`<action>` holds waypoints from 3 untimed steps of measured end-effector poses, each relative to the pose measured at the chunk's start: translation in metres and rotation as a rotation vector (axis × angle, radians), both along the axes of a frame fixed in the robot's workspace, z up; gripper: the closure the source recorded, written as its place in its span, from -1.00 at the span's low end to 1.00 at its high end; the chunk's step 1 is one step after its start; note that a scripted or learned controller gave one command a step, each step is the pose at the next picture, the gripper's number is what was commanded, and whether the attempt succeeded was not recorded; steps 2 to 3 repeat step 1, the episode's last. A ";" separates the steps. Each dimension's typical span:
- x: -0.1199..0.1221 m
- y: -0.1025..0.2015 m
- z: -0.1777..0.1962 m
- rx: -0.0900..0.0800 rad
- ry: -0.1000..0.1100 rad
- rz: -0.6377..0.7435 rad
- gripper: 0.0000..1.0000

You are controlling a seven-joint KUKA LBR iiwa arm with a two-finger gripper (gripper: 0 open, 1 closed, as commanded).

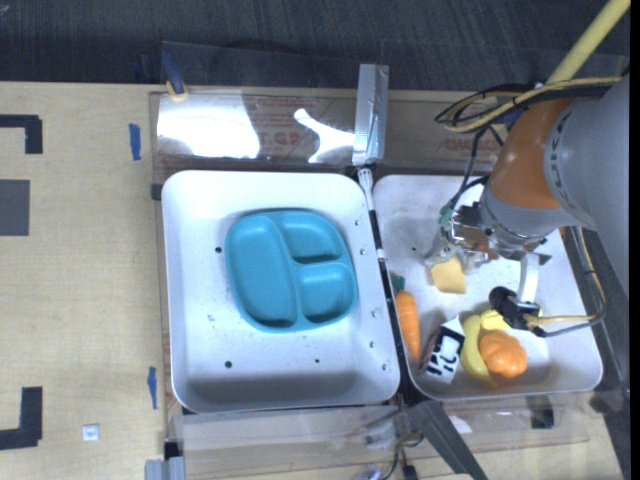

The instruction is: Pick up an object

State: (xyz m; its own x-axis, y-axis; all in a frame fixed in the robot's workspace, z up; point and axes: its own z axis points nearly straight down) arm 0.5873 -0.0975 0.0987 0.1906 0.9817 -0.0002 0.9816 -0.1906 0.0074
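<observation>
- Bench [70,298]: light wooden surface. It carries two shallow white bins side by side.
- Left bin [190,358]: the larger white tray as seen from above. It contains one blue divided plate.
- Right bin [410,203]: white tray touching the left bin along their shared rims. My arm reaches into it from the right.
- My arm [590,158]: grey body with an orange band [525,163] above the wrist. It stands over the upper right part of the right bin.
- Blue divided plate [290,268]: three compartments, lying flat near the centre of the left bin, well apart from every item in the right bin.
- My gripper [462,246]: positioned low in the right bin, just above the pale yellow block. Whether it is spread or closed cannot be determined from this view, and no item is visibly held.
- Yellow and orange toy [492,348]: a yellow piece with a rounded orange piece resting against it, at the lower right of the right bin.
- Carrot [408,323]: orange, lying lengthwise along the left wall of the right bin.
- Black and white item [445,353]: between the carrot and the yellow and orange toy, touching the latter.
- Pale yellow block [449,274]: near the centre of the right bin, just beneath my gripper.
</observation>
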 end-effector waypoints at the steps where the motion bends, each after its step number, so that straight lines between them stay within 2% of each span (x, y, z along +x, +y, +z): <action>1: 0.006 0.014 0.090 0.001 0.000 0.001 1.00; 3: 0.006 0.014 0.090 0.001 0.000 0.001 1.00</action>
